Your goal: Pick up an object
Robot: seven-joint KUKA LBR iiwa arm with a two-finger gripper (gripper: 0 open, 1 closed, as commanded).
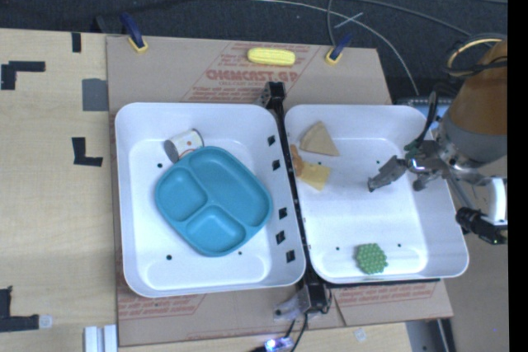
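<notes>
1. Objects for picking lie in both bins. The right bin holds a tan wedge at its far left, a yellow piece just nearer than the wedge and close to the left wall, and a green knobbly ball by the near wall. The left bin holds a blue divided tray and a small cup on its side, touching the tray's far left edge.
2. Open room: the middle of the right bin's floor is bare white, giving free space between the wedge, the yellow piece and the ball. In the left bin the tray takes most of the floor, leaving narrow strips along the walls.
3. A yellow corn cob lies outside the bins on the brown cardboard sheet, far of the divider. Two blue and yellow clamps hold the sheet's far edge.
4. Red printing on the sheet beside the corn reads roughly "CHEMCAST GP"; smaller lines beneath it are too blurred to read.
5. The gripper hangs over the right side of the right bin, its fingers spread apart with nothing between them, the left finger pointing toward the bin's middle.
6. The yellow piece and wedge lie left of the gripper, well apart from it; the green ball lies nearer and slightly left, also apart.
</notes>
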